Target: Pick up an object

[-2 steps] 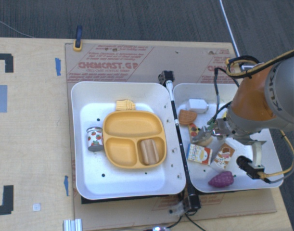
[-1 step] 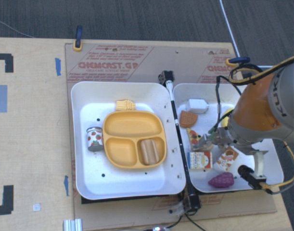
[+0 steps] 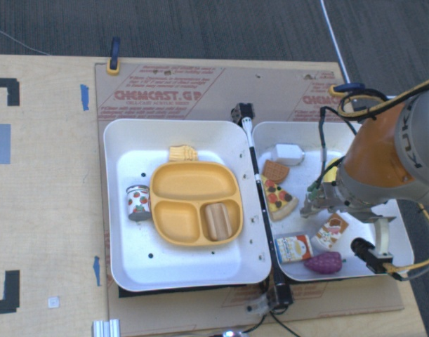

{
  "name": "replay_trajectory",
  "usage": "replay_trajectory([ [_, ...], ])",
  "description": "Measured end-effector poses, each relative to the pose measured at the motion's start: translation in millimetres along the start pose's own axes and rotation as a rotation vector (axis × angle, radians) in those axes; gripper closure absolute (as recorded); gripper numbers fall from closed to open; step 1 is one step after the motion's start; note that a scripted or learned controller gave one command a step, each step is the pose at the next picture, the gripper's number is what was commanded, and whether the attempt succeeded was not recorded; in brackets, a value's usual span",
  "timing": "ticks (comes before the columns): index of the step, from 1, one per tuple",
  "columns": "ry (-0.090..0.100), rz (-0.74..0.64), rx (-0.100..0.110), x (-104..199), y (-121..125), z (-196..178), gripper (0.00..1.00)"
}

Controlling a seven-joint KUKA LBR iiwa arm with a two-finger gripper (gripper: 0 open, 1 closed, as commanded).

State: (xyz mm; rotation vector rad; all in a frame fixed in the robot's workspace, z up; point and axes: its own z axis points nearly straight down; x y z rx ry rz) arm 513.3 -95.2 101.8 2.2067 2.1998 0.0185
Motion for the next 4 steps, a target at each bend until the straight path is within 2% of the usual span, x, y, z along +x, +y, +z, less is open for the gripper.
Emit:
replay_trajectory([
  [1,0.0,0.0,0.001,0,0,0,0.0],
  [2,0.004,-0.005,0.002,2,-27,11,0.0],
  [3,-0.006,0.0,-0.005,-3,-26,0,1.0],
  [4,0.01,-0.004,0.025,57,-29,-84,1.0],
])
